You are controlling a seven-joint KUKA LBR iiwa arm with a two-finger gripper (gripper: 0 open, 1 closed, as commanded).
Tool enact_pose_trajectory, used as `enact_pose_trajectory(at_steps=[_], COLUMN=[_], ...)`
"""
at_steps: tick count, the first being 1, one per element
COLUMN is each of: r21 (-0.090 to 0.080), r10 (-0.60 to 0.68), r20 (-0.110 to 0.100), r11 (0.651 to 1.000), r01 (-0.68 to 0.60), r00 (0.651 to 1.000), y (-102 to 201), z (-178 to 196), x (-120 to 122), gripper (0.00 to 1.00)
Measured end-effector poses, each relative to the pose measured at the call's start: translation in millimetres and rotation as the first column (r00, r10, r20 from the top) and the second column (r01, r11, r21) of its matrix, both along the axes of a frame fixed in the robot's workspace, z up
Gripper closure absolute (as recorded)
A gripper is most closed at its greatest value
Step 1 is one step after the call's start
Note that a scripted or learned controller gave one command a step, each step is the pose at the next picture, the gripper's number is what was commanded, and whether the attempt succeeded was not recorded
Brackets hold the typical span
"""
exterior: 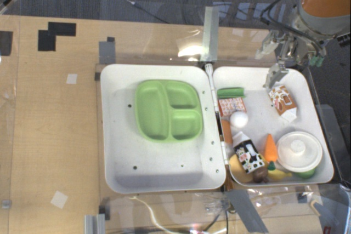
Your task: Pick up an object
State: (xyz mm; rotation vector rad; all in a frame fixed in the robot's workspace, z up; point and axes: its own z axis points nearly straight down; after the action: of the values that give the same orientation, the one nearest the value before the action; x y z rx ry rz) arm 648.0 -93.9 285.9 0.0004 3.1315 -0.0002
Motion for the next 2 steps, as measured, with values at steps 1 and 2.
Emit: enact_pose_trajectory(at_steps=[1, 2], r21=[0.0, -0.005], r10=[0.199, 0.15], r20=[-0.009, 0.005], r11=[0.98, 0.989], r01=[-0.199, -0.15], r00=[0.98, 0.989], y=[-67.6, -112.7], z=[-113.0, -195.9], x=[-4.0, -45.6], gripper=[0.0, 0.0])
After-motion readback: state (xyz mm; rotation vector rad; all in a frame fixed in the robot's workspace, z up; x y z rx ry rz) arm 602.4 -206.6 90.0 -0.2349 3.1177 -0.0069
